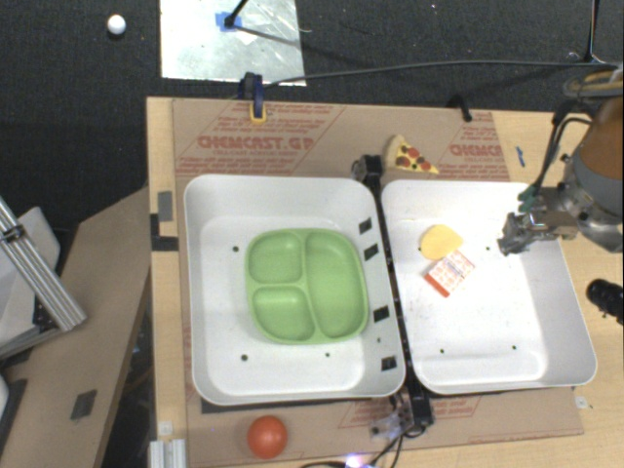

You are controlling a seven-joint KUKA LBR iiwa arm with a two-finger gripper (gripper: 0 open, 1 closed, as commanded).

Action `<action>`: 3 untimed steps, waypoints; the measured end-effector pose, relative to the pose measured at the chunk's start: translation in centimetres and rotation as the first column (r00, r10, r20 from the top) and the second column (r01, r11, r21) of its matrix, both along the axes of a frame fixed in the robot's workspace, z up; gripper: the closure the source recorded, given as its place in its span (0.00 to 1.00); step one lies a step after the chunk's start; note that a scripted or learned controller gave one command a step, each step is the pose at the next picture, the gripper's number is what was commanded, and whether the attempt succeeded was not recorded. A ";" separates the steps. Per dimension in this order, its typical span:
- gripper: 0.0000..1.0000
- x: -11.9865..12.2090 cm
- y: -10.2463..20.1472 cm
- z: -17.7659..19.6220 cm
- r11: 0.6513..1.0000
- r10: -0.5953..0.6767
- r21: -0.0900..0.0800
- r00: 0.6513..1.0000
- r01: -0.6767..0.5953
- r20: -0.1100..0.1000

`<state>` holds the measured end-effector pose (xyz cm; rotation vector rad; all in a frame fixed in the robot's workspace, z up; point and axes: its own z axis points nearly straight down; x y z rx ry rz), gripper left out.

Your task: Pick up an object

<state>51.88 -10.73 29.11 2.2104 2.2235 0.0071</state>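
Gripper (pixel 515 234), jaws' gap not discernible and nothing seen held, over right bin (pixel 546 359), apart from yellow piece (pixel 440 239) touching red-white box (pixel 449 274) there; green tray (pixel 306 285) in left bin (pixel 219 359); pizza toy (pixel 411 156), orange ball (pixel 267 436) on table (pixel 292 135).

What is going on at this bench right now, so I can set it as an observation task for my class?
A grey robot arm reaches in from the right, its gripper hovering over the right bin. In that bin lie a yellow piece and a small red-and-white packet, both to the gripper's left and apart from it. The left bin bears a green divided plate. A toy pizza slice and an orange ball lie outside the bins on the board. Nothing has been picked up yet.
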 end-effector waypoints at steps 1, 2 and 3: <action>1.00 1.1 4.8 -0.8 1.000 0.003 0.002 1.000 -0.003 -0.005; 1.00 2.5 9.6 -1.1 1.000 0.003 0.002 1.000 -0.003 -0.005; 1.00 4.7 14.3 -1.1 1.000 0.003 0.002 1.000 -0.003 -0.004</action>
